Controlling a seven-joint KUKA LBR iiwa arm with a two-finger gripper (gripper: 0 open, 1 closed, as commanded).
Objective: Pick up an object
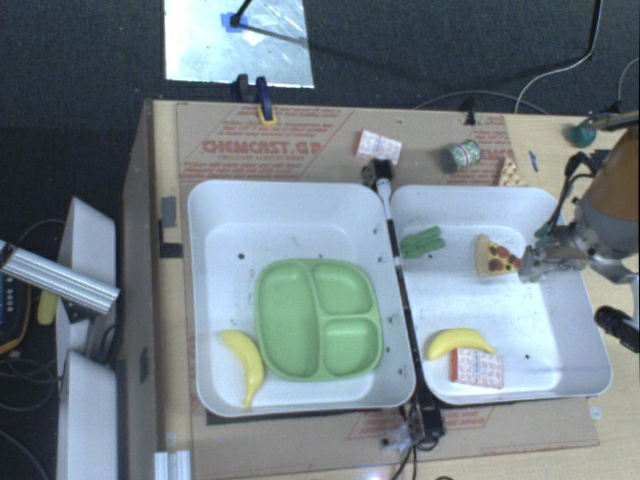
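From the camera view, the gripper (528,264) sits low in the right bin (570,368), just beside the pizza slice (495,256) near the bin's far right wall. Whether its jaws are parted or closed I cannot tell; nothing shows clearly between them.

The pizza slice looks like the likeliest target. To take it well, the gripper should centre over the slice, straddle its narrow width, go down close to the bin floor and close before lifting straight up, keeping off the wall.

Counts: two bins, left (215,268) and right. Two bananas, one in the left bin (245,363), one in the right (458,342). One green tray (320,318), one green pod (422,241), one pizza slice, one red-and-white box (476,368).
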